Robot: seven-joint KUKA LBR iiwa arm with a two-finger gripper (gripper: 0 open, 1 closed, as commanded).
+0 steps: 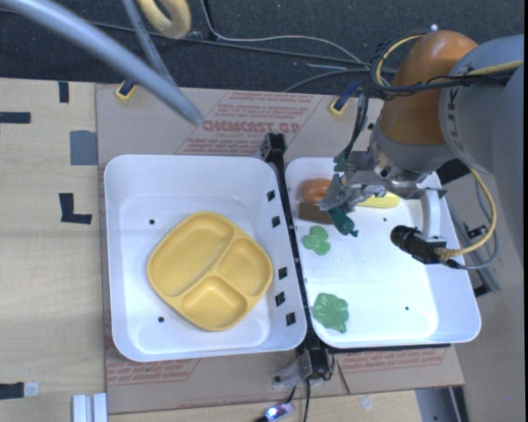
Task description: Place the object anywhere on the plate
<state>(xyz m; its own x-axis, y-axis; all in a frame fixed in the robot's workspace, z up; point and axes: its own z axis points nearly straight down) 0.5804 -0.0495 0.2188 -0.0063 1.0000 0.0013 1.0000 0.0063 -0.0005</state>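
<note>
Bench [35, 262]: two shallow white bins are carried side by side on a cardboard sheet [246, 121] printed with red lettering.
Left bin [128, 178]: a yellow plate [210, 270] with three compartments is seen near the middle, set at a slant, nothing lying in it.
Right bin [422, 306]: several small objects are held along its left and far sides.
Orange object [314, 190]: a rounded orange-brown piece is seen in the far left corner of the right bin, just beside the gripper and partly covered by it.
Yellow object [380, 201]: a flat yellow piece lies by the far edge of the right bin, partly hidden under the wrist.
Small green piece [316, 240]: it rests near the left edge of the right bin, just below the gripper, apart from the fingertips.
Larger green piece [331, 311]: it lies near the front left corner of the right bin, well apart from the gripper.
Arm [427, 86]: it is reached in from the right, over the far part of the right bin.
Gripper [341, 216]: teal-tipped fingers are pointed down toward the far left part of the right bin; whether they are open, closed or gripping anything cannot be told.
Plate and objects: every object is in the right bin; none is on the plate.
</note>
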